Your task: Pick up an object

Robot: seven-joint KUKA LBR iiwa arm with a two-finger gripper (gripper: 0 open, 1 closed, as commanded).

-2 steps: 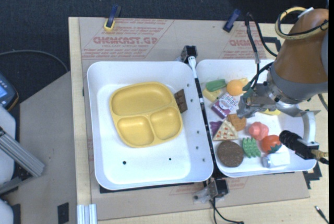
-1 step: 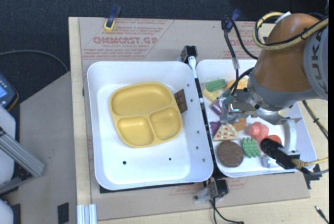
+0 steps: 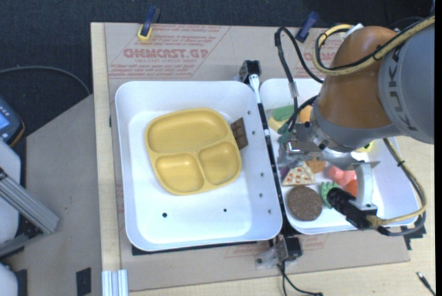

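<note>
While the arm (image 3: 359, 91) hangs low over the right bin (image 3: 404, 181), the step in hand looks like the reach toward a pick. In the left bin (image 3: 138, 219) a yellow divided plate (image 3: 192, 150) lies at center, a small brown block (image 3: 239, 132) touching its 3 o'clock rim. The right bin holds toy food: a green piece (image 3: 282, 113) at 11 o'clock, a pizza slice (image 3: 298, 174) and brown cookie (image 3: 304, 203) toward 7 o'clock, red bits (image 3: 343, 177) beside them. The hand (image 3: 298, 143) sits just above the pizza slice; whether it is apart or together I cannot tell. Next, it likely needs a straight drop onto one piece.
</note>
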